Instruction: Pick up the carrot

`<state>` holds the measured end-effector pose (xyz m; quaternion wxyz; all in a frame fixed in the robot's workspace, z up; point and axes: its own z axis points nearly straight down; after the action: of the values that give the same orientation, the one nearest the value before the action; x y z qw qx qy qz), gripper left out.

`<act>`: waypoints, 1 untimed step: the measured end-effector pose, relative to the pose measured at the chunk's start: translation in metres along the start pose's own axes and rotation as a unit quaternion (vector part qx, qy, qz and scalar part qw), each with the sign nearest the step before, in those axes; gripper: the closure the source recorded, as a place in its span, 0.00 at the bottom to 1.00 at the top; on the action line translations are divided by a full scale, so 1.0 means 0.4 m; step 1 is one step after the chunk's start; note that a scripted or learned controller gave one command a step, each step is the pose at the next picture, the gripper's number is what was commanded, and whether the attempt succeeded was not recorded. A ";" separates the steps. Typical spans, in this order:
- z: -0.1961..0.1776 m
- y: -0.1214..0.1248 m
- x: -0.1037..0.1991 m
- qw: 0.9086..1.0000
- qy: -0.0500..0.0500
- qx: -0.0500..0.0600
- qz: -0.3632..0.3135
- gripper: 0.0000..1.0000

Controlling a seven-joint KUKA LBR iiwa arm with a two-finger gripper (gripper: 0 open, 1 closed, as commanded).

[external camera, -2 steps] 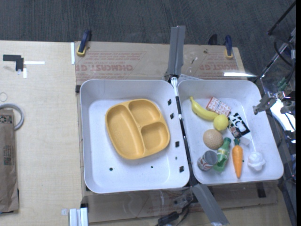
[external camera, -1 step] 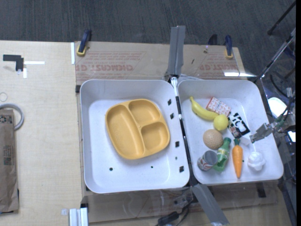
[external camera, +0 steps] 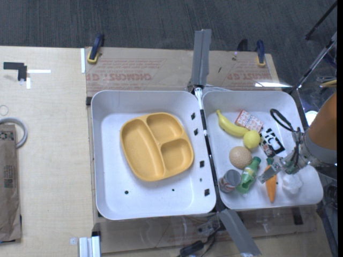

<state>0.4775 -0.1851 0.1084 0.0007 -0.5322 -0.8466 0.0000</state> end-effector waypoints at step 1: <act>-0.028 0.004 -0.004 1.000 -0.002 -0.003 0.002 1.00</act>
<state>0.4798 -0.1858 0.1194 -0.0028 -0.5335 -0.8458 -0.0011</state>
